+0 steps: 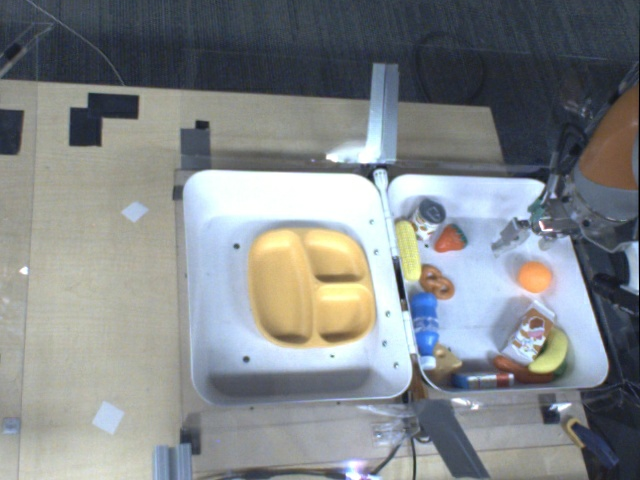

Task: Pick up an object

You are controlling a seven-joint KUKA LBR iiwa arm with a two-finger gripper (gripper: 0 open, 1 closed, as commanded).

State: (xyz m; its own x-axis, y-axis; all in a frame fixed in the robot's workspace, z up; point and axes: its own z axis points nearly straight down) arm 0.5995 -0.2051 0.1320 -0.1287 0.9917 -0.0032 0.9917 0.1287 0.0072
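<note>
Arm point(610, 163): grey casing, broad orange band above the wrist.
Gripper point(512, 234): pale metallic, slim fingers.
Cables: dark, at wrist.

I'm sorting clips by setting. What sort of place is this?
Probably a robotics lab's pick-and-place bench: two white bins fixed to a wooden table, toy food such as an orange ball and banana, and a gripper.

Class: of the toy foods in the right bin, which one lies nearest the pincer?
The orange ball. It sits just below the pincer, alone on open bin floor; the strawberry, corn and banana lie farther away.
</note>
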